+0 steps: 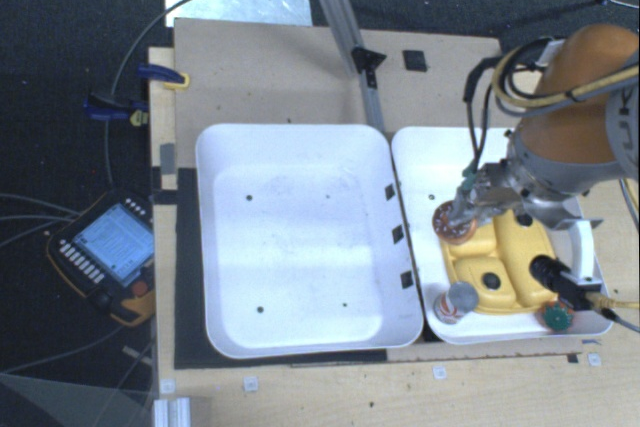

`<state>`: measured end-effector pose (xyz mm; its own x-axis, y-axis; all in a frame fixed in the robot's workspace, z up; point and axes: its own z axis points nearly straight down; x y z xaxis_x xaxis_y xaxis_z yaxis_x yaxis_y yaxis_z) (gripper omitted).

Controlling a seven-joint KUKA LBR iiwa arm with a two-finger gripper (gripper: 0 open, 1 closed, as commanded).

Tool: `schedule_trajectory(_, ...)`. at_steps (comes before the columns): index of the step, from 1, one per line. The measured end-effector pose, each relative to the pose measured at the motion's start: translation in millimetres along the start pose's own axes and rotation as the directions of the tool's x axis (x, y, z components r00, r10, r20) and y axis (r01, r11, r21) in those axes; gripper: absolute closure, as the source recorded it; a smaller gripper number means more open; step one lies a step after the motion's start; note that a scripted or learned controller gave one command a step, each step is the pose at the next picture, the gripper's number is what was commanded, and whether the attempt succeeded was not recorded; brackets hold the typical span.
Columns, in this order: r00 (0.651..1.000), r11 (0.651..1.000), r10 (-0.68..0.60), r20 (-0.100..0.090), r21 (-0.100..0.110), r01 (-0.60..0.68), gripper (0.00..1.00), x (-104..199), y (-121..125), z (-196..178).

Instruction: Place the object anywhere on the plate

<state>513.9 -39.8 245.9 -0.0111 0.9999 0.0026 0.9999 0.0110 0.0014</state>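
Note:
A yellow plate lies in the right bin, toward its front. At the plate's upper left corner sits a small round brown and red object. My gripper hangs right over that object, at its upper right edge, low in the bin. The grey and orange arm reaches in from the right and covers the plate's far right part.
A small grey and red round piece lies at the right bin's front left corner, beside the plate. A green round piece rests near the bin's front right rim. The left bin stands alongside, past a shared rim.

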Motion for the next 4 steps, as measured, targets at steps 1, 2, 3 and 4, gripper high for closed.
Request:
schedule_trajectory(1,1.000,1.000,0.001,0.000,0.001,-0.001,1.00,56,4,9)
schedule_trajectory(2,1.000,1.000,0.001,0.000,0.001,-0.001,1.00,115,-7,21)
schedule_trajectory(3,1.000,1.000,0.001,0.001,0.002,-0.001,1.00,164,-12,30)
schedule_trajectory(4,1.000,1.000,0.000,0.000,0.000,0.000,1.00,220,-20,13)
